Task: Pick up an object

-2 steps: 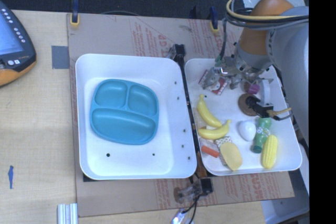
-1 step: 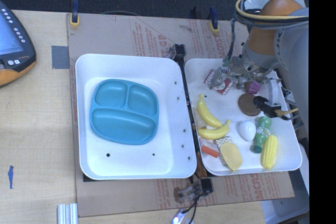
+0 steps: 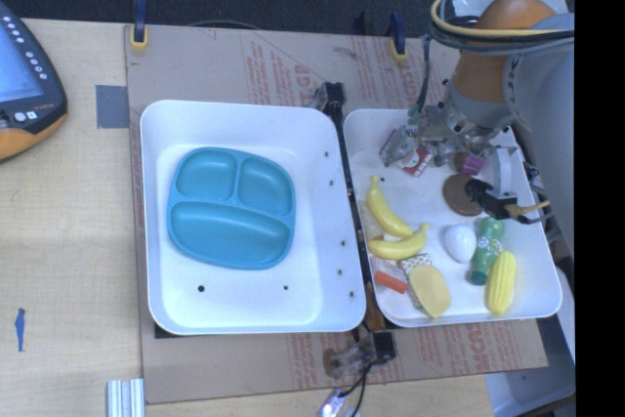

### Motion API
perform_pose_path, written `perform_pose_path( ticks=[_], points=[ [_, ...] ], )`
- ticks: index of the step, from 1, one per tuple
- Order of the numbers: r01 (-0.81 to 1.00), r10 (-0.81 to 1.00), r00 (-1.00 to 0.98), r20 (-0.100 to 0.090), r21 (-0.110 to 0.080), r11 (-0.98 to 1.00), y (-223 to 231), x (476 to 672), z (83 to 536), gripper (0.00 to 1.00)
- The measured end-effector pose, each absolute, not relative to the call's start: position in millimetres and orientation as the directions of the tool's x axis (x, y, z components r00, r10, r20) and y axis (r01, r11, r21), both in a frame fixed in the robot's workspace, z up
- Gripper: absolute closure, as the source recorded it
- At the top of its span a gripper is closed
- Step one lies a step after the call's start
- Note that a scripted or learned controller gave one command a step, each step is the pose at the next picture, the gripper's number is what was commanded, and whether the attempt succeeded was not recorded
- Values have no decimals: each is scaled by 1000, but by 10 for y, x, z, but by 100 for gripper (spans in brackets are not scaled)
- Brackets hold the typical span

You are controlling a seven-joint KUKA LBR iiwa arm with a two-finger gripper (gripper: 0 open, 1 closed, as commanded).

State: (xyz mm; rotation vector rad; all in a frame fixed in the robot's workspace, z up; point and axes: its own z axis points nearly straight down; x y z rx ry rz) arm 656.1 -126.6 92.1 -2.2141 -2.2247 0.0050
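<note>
Down in the right bin [image 3: 547, 306], at its far end, the gripper [image 3: 427, 141] hangs low over a small red-and-white packet [image 3: 418, 161] that lies just beneath and slightly nearer than the metal claw; whether the claw is clenched or released I cannot tell, as the wrist hides it. Just right of the packet sit a brown disc [image 3: 461, 194] and a purple bit [image 3: 474, 163]. Nearer lie two bananas [image 3: 391, 228], a white egg [image 3: 458, 242], a green bottle [image 3: 484, 251], a corn cob [image 3: 501, 282], a pale potato-like piece [image 3: 430, 291] and an orange carrot [image 3: 390, 282]. To the left, the other bin [image 3: 161, 303] bears a blue divided plate [image 3: 232, 208].
</note>
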Motion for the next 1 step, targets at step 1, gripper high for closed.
perform_pose_path(
  ticks=[1],
  points=[
    [1000,1000,-2,-2,-1,2,-1503,6564,926,0]
  ],
)
